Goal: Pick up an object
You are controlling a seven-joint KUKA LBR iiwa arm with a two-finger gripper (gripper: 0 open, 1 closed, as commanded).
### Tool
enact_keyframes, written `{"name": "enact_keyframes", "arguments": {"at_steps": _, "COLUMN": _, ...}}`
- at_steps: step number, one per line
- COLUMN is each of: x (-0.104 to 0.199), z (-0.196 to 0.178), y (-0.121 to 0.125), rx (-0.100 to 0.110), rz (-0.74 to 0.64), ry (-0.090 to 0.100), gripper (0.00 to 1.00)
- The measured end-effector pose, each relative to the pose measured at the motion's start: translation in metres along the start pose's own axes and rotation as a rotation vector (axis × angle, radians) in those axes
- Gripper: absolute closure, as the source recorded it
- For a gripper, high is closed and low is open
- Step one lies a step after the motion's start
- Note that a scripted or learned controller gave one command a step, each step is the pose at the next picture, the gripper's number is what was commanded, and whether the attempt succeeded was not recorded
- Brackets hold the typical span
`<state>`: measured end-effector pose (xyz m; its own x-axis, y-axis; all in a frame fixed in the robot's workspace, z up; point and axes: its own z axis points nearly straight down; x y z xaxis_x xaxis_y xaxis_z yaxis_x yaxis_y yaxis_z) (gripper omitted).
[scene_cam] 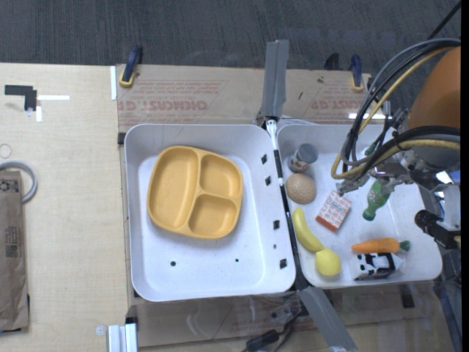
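Observation:
The right bin (418, 270) holds several objects. A small grey cup (305, 155) stands at the back left, with a tan round object (300, 188) just in front of it. A banana (307, 230) and a lemon (328, 263) lie along the left side. A red and white box (333, 211) sits in the middle, a green bottle (375, 200) to its right. A carrot (377, 246) and a black-and-white item (375, 265) lie at the front. My gripper (364, 180) hangs over the bin's middle, just above the box and the bottle.
The left bin (146, 270) bears a yellow divided plate (195, 192). Black and yellow cables (381, 101) loop from the arm over the right bin's back edge. A brown paper bag (11, 248) lies on the bench at far left.

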<state>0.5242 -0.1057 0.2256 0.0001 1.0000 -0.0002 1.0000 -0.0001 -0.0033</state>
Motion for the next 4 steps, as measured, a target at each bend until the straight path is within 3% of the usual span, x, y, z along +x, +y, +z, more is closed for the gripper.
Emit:
{"name": "enact_keyframes", "arguments": {"at_steps": 1, "x": -0.001, "z": -0.008, "y": 0.000, "rx": 0.003, "rz": 0.001, "ry": -0.001, "gripper": 1.00}}
{"name": "enact_keyframes", "arguments": {"at_steps": 2, "x": -0.001, "z": -0.008, "y": 0.000, "rx": 0.003, "rz": 0.001, "ry": -0.001, "gripper": 0.00}}
{"name": "enact_keyframes", "arguments": {"at_steps": 3, "x": -0.020, "z": 0.134, "y": 0.000, "rx": -0.002, "rz": -0.250, "ry": -0.001, "gripper": 0.00}}
{"name": "enact_keyframes", "arguments": {"at_steps": 4, "x": -0.022, "z": 0.126, "y": -0.001, "rx": -0.001, "rz": -0.246, "ry": -0.001, "gripper": 1.00}}
